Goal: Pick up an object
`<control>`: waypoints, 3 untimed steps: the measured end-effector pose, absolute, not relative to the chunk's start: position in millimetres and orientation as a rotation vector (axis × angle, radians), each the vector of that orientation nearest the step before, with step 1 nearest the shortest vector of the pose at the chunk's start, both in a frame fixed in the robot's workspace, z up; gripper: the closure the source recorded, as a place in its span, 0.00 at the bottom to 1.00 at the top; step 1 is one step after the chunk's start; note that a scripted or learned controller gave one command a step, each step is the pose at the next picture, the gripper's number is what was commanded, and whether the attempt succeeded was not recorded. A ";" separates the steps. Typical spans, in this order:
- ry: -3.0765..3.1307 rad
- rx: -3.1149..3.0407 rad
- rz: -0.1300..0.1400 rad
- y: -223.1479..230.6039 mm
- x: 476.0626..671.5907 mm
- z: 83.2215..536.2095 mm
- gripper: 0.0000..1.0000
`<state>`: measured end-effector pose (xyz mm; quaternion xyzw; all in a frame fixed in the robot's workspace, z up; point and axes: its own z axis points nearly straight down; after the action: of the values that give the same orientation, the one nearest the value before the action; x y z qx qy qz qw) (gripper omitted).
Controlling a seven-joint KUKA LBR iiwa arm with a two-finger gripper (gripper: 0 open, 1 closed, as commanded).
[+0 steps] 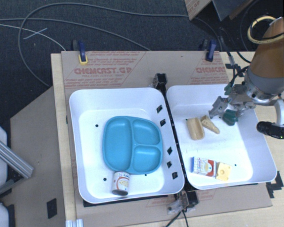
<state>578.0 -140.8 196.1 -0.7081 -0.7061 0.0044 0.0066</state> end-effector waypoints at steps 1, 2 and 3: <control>-2.221 -2.220 0.001 -140.6 581.1 203.9 0.00; -2.217 -2.217 0.005 -142.0 583.8 141.4 0.00; -2.218 -2.218 0.002 -141.2 583.7 89.4 0.00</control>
<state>583.7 -141.2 89.4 -0.7071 -0.7071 0.0006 0.0025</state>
